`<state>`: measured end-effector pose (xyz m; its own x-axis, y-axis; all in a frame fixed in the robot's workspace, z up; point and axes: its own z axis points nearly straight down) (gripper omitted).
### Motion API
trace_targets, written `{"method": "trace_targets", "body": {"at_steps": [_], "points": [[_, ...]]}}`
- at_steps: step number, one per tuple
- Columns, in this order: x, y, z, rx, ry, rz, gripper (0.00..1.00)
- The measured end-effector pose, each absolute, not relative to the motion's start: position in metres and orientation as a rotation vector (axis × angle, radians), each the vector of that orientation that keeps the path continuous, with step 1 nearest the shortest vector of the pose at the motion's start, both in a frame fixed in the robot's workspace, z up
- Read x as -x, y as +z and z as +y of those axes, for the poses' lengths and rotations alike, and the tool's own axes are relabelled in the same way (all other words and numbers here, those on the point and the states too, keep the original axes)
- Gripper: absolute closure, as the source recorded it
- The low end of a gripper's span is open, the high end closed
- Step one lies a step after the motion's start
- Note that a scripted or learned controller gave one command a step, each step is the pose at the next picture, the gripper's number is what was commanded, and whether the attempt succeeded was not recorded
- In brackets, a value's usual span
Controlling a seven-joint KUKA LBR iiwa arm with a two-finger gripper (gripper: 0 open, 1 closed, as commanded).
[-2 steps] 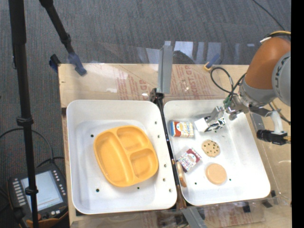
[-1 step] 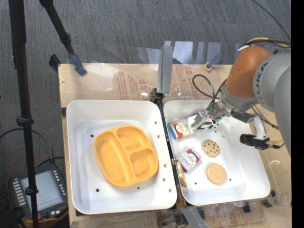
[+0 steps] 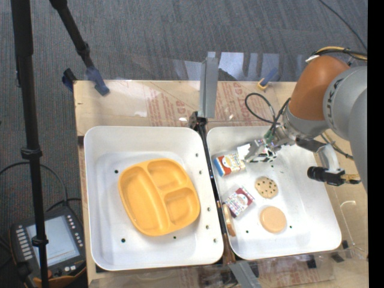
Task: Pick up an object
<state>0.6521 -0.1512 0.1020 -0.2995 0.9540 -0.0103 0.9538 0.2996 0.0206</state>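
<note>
My gripper point(image 3: 257, 152) hangs low over the upper left part of the right bin point(image 3: 312, 221), reaching in from the right. Its tip is just right of a small red, white and blue carton point(image 3: 228, 164) lying on the bin floor, very close to it or touching it. Below the gripper lie a chocolate-chip cookie point(image 3: 266, 187), a dark red packet point(image 3: 239, 201) and a round tan disc point(image 3: 273, 219). A thin brown item point(image 3: 228, 225) rests against the bin's left wall. I see nothing lifted off the floor.
The left bin point(image 3: 99, 161) holds a yellow divided plate point(image 3: 158, 195). A grey upright post point(image 3: 208, 89) stands behind the seam between the bins. Black cables point(image 3: 258, 104) loop behind the right bin. A black tripod pole point(image 3: 27, 131) stands at the far left.
</note>
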Motion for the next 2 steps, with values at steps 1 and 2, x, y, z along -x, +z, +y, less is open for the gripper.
{"method": "trace_targets", "body": {"at_steps": [1, 2], "points": [[-0.6528, 0.1153, -0.1490, -1.848, 0.017, 2.525, 1.00], [-0.6543, 0.1148, -0.1495, -1.842, 0.021, 2.518, 0.00]]}}
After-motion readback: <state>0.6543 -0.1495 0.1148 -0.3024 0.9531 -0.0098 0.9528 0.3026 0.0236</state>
